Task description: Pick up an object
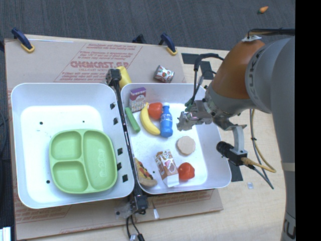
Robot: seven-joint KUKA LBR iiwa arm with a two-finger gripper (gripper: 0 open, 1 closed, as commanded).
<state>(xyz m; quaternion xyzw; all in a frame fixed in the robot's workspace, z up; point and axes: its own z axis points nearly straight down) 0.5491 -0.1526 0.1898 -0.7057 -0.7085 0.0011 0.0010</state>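
The right bin [213, 157] holds several toy foods. A blue bottle [166, 120] lies beside a yellow banana [149, 122], with a red round fruit [155, 109] just above them. A tan round disc [186, 145], a red fruit [186, 171], a small carton [166, 166] and a pizza-like slice [144, 173] sit nearer the front. A green stick [132, 119] and a purple-and-white box [137, 98] lie at the bin's left side. My gripper [185, 122] hovers over the bin's right-middle, just right of the blue bottle and above the tan disc, with nothing seen in it.
The left bin [30, 109] holds a green divided plate [83, 160]. Behind the bins, on the cardboard, lie a yellow object [123, 77] and a small red-and-white cup [164, 74]. The arm's grey and orange body [246, 82] covers the right bin's far right corner.
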